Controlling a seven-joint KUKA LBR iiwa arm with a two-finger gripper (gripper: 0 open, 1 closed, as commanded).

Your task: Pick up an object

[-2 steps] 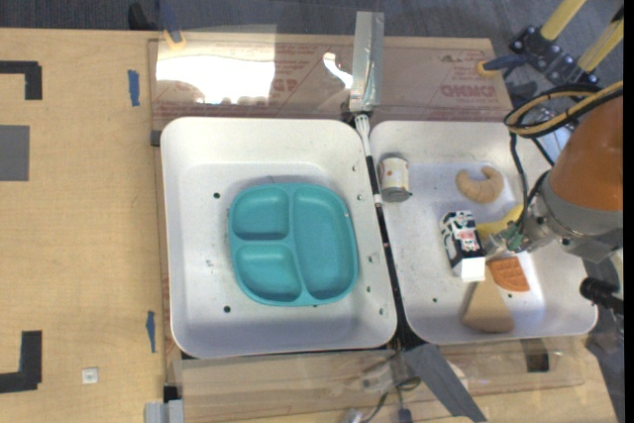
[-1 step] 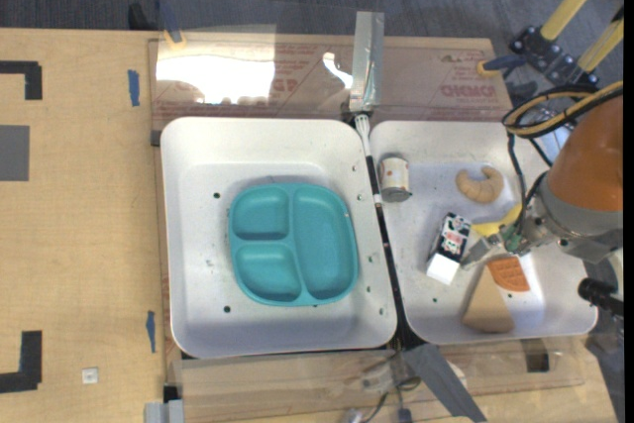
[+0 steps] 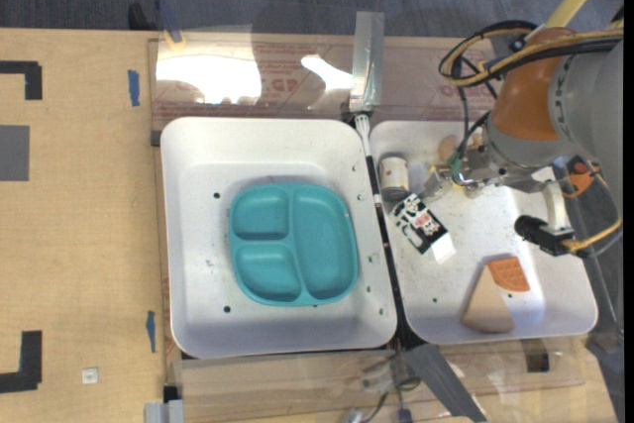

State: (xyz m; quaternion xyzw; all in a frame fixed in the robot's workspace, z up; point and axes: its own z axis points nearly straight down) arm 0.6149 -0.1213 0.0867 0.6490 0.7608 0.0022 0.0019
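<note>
Jaws (image 3: pixel 436 185) in right bin (image 3: pixel 555 317); can't tell if apart or together. Card (image 3: pixel 423 224) just below them, flat, long axis diagonal, upper-left to lower-right. Wedge (image 3: pixel 495 297) further down-right.

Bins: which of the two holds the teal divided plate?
The left bin; the teal plate lies in its middle. The right bin holds small loose items instead.
</note>
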